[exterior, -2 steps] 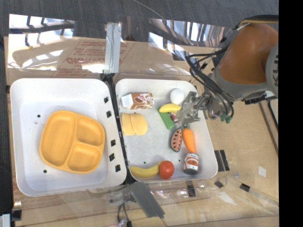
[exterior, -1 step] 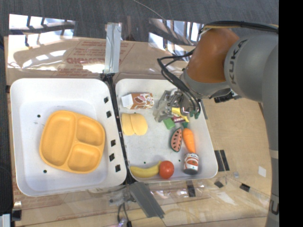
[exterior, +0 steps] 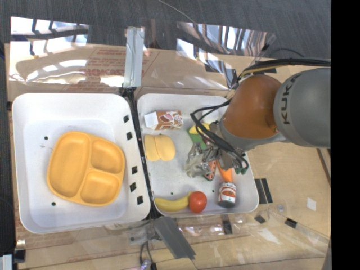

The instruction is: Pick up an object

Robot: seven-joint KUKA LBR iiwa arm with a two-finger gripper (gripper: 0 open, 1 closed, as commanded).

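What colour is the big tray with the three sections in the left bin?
The tray is yellow-orange, plain all over, seen in the camera view.

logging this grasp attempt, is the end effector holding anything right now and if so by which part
Cannot be told. The end effector is low in the right bin, among cables beside a carrot, but no object is visible between its fingers.

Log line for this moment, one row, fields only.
arm: over right bin | gripper: low, mid-bin | nearby: carrot, can | left bin: yellow tray | lifted: nothing seen
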